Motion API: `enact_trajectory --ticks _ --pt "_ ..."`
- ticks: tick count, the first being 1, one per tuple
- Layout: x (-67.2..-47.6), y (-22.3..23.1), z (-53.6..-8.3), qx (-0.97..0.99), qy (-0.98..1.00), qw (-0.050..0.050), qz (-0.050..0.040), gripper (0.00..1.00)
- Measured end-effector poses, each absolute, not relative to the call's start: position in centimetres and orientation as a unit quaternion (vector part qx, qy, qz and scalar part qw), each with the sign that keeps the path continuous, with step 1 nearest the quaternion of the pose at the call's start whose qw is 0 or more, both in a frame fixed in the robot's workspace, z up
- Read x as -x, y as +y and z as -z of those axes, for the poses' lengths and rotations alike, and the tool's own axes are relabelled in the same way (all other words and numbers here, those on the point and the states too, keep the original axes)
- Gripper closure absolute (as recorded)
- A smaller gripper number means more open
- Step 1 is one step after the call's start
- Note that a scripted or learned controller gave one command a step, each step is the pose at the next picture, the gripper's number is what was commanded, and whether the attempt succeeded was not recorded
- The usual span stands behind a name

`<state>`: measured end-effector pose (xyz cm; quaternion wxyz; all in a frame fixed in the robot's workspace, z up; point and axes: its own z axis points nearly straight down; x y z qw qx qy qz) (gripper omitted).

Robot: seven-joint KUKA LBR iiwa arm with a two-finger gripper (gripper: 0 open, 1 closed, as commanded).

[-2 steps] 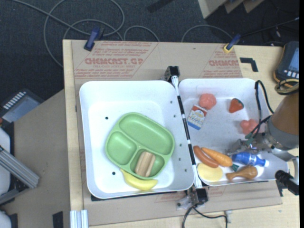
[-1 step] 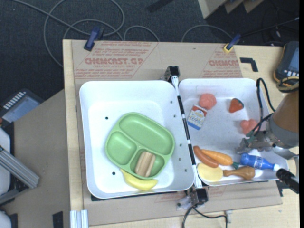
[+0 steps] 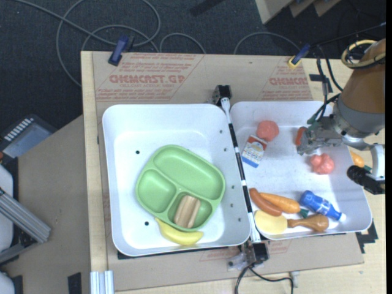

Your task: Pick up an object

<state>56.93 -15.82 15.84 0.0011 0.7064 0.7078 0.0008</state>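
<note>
Reaching in from the right edge of the tabletop, the arm is hovering its gripper [image 3: 315, 141] over the right bin [image 3: 361, 219], near that bin's far right corner. A pink lumpy object [image 3: 322, 163] is lying just beside it, untouched. Whether the jaws are released or clenched cannot be told. Judging by this, approach is underway; lowering squarely onto the object comes next.

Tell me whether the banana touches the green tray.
Touching. The camera view shows the banana pressed against the green tray's lower rim, with no white bin floor between them.
</note>
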Motion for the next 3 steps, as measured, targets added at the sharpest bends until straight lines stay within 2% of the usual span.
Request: enact_trajectory --ticks 1,2,3 --pt "-59.2 -8.8 -18.5 -0.706 0.708 0.001 -0.0009 1.0" --pt "-64.4 -2.3 -18.5 -0.706 0.708 0.0 -0.001 1.0" --pt "-60.2 -6.5 -27.6 -0.707 0.707 0.002 -0.0007 1.0"
